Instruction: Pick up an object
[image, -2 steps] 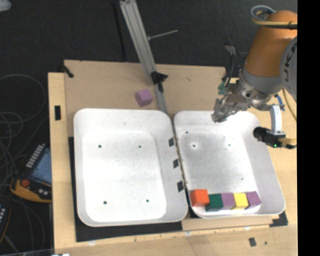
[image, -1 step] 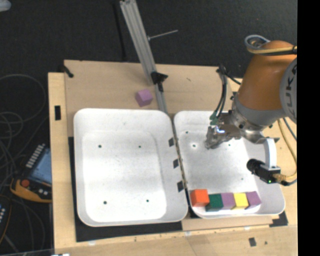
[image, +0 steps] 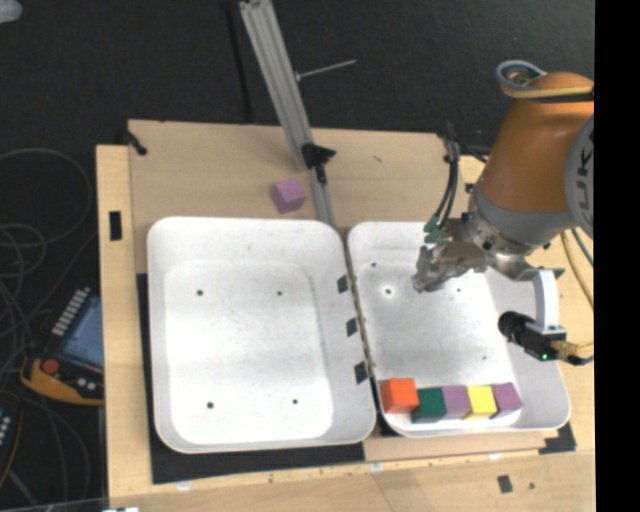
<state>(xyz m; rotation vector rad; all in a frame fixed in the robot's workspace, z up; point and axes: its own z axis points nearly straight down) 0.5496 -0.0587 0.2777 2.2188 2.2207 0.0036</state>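
Note:
Along the front wall of the right bin (image: 400, 320) sits a row of small blocks: an orange block (image: 401, 393), a green block (image: 431, 403), a purple block (image: 456, 400), a yellow block (image: 482, 400) and another purple block (image: 506, 396). My gripper (image: 432, 272) hangs over the back part of the right bin, well behind the row and apart from every block. Nothing shows between its fingers. A lone purple block (image: 288, 195) lies on the bench behind the left bin.
The left bin (image: 250, 330) stands beside the right one. A slanted metal pole (image: 290, 110) rises from the bench between the bins at the back. Cables and a handheld pendant (image: 70, 345) lie on the floor at left.

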